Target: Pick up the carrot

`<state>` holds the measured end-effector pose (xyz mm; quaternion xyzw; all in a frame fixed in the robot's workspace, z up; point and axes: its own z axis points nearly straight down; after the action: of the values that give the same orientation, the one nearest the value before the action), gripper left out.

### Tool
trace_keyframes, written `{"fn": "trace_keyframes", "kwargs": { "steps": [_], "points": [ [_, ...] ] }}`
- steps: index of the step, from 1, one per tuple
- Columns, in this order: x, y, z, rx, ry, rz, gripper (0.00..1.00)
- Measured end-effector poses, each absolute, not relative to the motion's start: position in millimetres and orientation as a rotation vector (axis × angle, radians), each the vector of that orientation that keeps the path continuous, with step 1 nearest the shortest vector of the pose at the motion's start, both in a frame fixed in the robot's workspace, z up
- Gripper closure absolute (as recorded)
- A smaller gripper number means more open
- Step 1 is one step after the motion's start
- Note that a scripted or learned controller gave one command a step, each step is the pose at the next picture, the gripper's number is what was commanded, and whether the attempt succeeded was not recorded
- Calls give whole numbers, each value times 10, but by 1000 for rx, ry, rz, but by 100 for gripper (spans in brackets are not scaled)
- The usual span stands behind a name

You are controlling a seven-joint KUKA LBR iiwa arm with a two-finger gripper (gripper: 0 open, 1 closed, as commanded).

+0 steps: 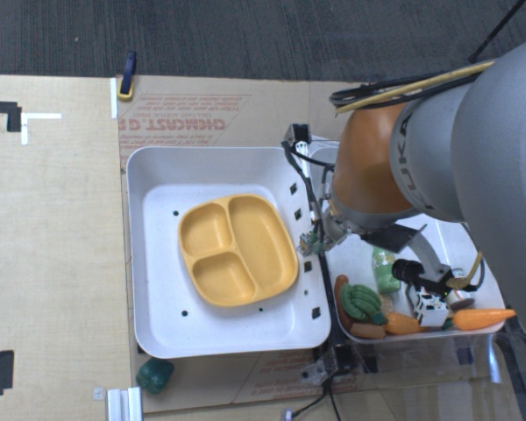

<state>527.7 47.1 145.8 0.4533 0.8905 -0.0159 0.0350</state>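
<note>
Cardboard-lined table (53,235) carries two bins side by side. At its left part, a small blue clip (127,75) sits at the far edge, and a dark green rounded object (155,374) lies on the table just outside the near corner of the left shallow white bin (136,235). That bin holds a yellow three-compartment plastic plate (237,248) and nothing else.

The right shallow white bin (403,344) holds, along its near wall, a green ridged vegetable toy (361,301), a brown sausage-shaped piece (366,330) and a small orange lump (402,324). A pale green item (386,270) lies just beyond them.

The tool (434,303) is low in this bin's near right part. Whether it is wide or narrow cannot be told.

The orange tapered carrot (484,318) lies just beside the tool, on the tool's right in this view. Its long axis runs left to right and its thin tip points right, at the bin's near right corner. It is not seen held.

The grey arm with the orange band (368,165) hangs over the right bin, with its wrist turned down. Judgement: the coming move calls for a short shift to the right, to straddle the carrot across its width.
</note>
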Motion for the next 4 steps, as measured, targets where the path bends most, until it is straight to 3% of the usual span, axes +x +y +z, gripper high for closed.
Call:
{"fn": "trace_keyframes", "kwargs": {
  "steps": [1, 3, 4],
  "points": [
    [5310, 509, 1467, 1524, 2681, -59, 100],
    [5285, 534, 1457, 1641, 2613, -53, 100],
    [5431, 587, 1434, 1811, 2536, -82, 100]
  ]
}}
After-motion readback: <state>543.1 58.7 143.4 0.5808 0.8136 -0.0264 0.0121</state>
